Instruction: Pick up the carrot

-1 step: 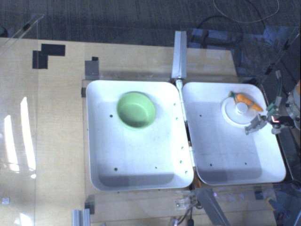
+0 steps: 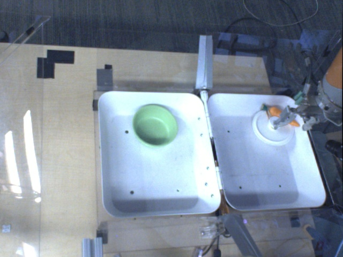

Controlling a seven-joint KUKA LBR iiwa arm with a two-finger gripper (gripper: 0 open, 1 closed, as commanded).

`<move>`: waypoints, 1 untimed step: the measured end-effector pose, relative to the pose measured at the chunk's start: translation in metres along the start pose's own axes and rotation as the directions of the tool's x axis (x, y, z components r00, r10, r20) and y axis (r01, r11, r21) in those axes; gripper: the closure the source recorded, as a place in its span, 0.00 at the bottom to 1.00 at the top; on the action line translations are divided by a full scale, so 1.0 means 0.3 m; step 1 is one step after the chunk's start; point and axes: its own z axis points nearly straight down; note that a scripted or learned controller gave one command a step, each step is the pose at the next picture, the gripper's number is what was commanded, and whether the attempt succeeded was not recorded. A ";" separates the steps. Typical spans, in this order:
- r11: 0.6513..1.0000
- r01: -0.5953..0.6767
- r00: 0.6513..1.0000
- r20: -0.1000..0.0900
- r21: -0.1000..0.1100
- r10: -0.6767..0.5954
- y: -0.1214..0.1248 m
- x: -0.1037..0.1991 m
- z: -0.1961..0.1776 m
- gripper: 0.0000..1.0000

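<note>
Orange carrot point(image 2: 275, 112) lies on the round white plate point(image 2: 266, 131); my grey two-finger gripper point(image 2: 284, 119) hovers over it, grip unreadable, lift pending

Arm body: the grey KUKA arm point(image 2: 333, 92) enters at the right edge, with a rounded, smooth-looking casing, pale grey with darker shading on its underside.
Band: an orange band point(image 2: 336, 71) sits on the upper part of the arm, a soft, slightly blurred patch against the grey.
Wrist: below the band, a lighter grey to whitish section narrows toward the tool end.
Gripper: the small metallic grey two-finger gripper point(image 2: 286, 119) has thin silvery parts branching from a darker centre.
Cables: a thin dark line runs near the wrist; detail too blurred to tell more.
Markings: none legible.
</note>
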 end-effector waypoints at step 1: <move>0.990 0.142 0.990 0.002 -0.002 -0.142 0.215 -0.002 0.107 0.00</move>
